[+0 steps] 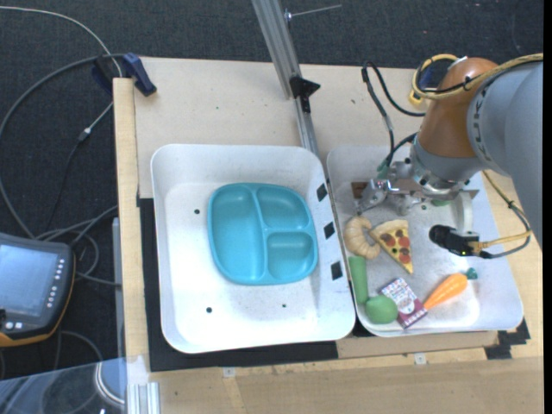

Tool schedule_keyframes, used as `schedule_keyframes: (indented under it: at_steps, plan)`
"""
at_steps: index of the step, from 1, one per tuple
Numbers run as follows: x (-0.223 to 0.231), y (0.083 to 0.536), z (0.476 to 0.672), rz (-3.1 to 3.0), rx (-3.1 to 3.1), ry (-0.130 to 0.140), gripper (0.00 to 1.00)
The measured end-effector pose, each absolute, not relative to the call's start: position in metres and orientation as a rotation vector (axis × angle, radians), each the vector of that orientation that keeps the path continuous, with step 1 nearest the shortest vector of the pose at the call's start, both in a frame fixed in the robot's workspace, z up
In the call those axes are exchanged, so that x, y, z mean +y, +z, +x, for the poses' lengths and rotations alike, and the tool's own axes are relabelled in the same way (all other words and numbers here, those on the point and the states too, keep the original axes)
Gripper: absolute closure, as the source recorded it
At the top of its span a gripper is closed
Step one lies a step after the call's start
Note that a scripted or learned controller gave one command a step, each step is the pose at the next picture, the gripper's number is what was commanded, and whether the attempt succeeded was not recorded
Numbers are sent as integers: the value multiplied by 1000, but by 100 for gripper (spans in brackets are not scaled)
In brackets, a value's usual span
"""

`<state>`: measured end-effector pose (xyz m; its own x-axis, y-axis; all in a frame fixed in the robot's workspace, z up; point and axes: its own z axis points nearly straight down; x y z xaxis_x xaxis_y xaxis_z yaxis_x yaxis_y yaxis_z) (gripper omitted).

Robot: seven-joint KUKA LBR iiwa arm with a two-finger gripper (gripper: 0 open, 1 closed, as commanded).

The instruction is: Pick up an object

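Dark carpet surrounds a wooden bench [216, 102] whose left white bin [172, 317] holds a teal divided plate [261, 233], while right of it the gripper [390, 190] hovers, apparently empty, above an ungrasped pizza slice toy [396, 241].

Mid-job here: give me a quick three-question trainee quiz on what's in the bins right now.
1. True or false: the blue divided plate lies in the left bin.
2. Which toy lies nearest the right bin's front right corner? A) pizza slice B) carrot C) croissant
3. Fill in: the claw hovers over the ___ bin.

Key: 1 true; 2 B; 3 right.
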<state>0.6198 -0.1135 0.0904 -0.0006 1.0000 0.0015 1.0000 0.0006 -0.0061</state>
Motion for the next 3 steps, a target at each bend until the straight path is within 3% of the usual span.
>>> schedule_keyframes:
  at_steps: [1,3]
  plan:
    - [-113,105,622,-2220,-2221,-2,100]
    - [-119,207,611,-2226,-2225,-7,100]
